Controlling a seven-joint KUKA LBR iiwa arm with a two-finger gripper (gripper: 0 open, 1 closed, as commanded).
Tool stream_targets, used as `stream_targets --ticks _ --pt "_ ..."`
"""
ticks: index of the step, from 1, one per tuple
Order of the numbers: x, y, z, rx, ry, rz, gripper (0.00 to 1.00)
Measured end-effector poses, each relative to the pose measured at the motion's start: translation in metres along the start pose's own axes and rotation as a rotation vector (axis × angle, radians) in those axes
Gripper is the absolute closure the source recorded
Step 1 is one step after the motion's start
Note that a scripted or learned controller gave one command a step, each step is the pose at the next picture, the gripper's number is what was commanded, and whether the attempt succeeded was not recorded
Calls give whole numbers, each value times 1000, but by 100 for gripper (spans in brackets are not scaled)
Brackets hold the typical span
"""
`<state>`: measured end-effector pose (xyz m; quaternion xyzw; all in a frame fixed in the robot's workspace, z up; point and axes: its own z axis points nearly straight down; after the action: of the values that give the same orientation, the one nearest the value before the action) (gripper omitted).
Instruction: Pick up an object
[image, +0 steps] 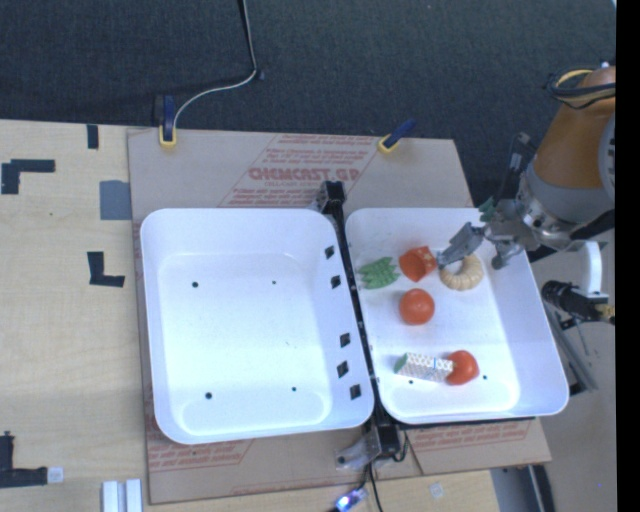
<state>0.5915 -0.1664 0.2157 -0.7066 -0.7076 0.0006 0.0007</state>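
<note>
the gripper (478, 248) hangs over the upper part of the right bin (530, 345), its fingers spread apart with nothing between them, one grey finger reaching toward the red tomato-like piece (417, 263) and the other out past the beige ring (461, 273). the ring lies just beneath the fingers, though from this slant it is hard to tell whether a fingertip touches it or floats above. the likely pick is that ring, with the red piece just beside it and a green leafy item (378, 272) further left. the risk is crowding: a finger coming down on the ring's rim could push it aside or nudge the red piece, and the ring's low, rounded shape may slip out as the fingers close. the left bin (240, 320) is well apart.
</note>
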Motion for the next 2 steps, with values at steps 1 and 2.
stream_targets --ticks 1,2 --pt "21 -20 108 10 3 0 0" --pt "20 -18 92 2 1 0 100"
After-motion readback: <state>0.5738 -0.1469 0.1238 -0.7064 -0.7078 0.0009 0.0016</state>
